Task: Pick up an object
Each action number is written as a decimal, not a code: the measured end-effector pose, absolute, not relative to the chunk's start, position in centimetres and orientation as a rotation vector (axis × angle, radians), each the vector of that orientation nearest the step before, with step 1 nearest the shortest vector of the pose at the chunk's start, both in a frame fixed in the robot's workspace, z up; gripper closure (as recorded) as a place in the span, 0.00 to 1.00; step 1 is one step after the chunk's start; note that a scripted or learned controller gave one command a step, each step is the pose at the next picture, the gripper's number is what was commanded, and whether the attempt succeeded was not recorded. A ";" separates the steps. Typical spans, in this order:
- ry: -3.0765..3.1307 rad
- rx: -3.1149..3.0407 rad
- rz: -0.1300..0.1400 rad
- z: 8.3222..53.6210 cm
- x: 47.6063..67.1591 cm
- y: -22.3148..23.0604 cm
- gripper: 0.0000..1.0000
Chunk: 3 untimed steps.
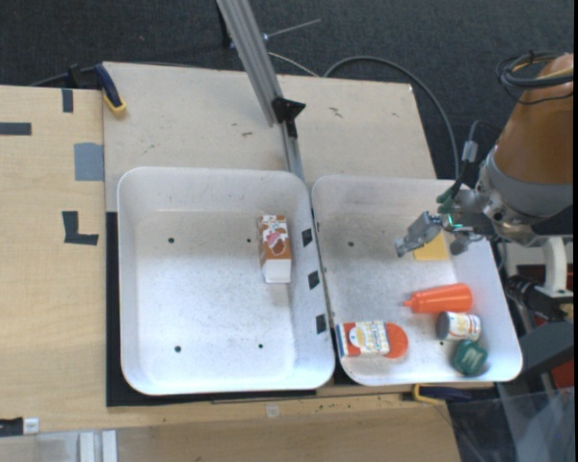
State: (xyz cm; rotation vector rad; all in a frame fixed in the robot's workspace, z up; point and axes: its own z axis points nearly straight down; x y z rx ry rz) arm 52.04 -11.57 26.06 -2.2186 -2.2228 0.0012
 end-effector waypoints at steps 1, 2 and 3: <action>-2.218 -2.217 0.008 20.0 52.2 -12.3 0.00; -2.219 -2.217 0.007 15.7 52.1 -12.3 0.00; -2.221 -2.218 0.002 9.8 51.9 -12.7 0.00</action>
